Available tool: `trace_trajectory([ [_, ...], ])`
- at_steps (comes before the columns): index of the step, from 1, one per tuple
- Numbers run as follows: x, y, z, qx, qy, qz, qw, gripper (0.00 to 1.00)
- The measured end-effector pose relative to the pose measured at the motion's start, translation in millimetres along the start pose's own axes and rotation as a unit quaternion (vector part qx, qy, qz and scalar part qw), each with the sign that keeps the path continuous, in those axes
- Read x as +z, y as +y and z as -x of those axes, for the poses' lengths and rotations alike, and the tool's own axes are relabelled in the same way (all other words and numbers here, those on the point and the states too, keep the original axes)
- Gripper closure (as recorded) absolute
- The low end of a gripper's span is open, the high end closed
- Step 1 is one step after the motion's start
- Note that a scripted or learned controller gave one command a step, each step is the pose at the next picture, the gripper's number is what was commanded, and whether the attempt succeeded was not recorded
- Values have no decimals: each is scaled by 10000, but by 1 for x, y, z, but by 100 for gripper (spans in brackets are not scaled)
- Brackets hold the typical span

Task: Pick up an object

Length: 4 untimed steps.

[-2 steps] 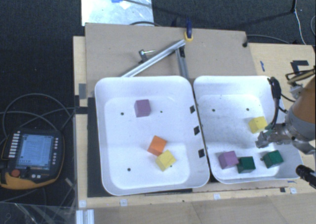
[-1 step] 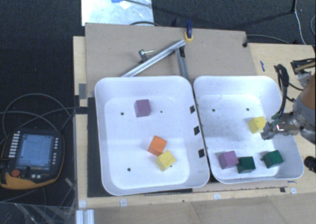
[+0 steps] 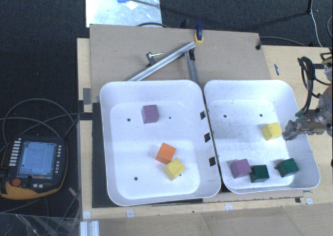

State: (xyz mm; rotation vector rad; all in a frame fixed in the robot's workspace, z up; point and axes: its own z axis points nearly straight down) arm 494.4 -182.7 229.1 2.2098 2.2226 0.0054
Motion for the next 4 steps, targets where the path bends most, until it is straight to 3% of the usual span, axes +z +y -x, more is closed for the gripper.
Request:
trace_trajectory([
  [2,5,25,-116,-26,23,-32,10000,100],
  [4,2,33,-221,-23,24,-36,10000,100],
])
